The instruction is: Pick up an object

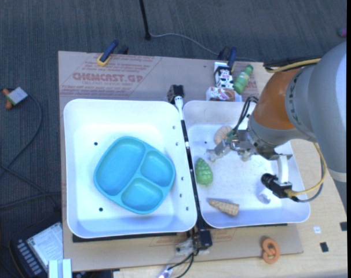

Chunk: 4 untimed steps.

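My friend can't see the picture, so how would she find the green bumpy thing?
Look at the right white bin, the one the arm reaches into. Near its left wall lies the green bumpy thing, a small oval lump. A tan cone lies below it and a pale shell-like piece above, but it is the only green thing in that bin.

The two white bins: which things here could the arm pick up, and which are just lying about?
For the job: green toy, cone, shell, gripper.
Lying about: blue tray, green bottle, orange ring, clamps.
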### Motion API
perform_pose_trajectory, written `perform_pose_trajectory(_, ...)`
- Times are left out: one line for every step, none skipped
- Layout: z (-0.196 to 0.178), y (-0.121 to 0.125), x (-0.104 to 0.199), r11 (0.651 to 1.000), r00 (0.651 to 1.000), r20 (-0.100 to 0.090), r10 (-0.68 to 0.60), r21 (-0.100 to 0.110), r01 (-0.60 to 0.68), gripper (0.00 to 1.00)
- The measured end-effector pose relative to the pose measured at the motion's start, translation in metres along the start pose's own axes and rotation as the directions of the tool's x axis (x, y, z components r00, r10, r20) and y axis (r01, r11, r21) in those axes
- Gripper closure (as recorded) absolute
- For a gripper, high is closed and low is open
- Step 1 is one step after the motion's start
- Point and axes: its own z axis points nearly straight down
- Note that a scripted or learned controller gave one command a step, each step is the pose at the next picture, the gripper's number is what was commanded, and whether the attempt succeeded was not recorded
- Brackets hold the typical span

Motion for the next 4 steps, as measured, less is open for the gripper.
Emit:
perform_pose_trajectory(-0.01, 0.0, -0.001, 1.0, 1.0, 0.002, 0.0, -0.001, 0.0, 1.0)
perform_pose_trajectory(-0.049, -0.025, -0.061, 1.0, 1.0, -0.001, 0.002, 0.01, -0.002, 1.0)
perform_pose_trajectory(-0.097, -0.043, 0.06, 1.0, 1.0, -0.005, -0.002, 0.01, 0.002, 1.0)
perform_pose_trajectory(-0.111, -0.031, 0.1, 1.0, 1.0, -0.004, -0.001, 0.011, 0.001, 1.0)
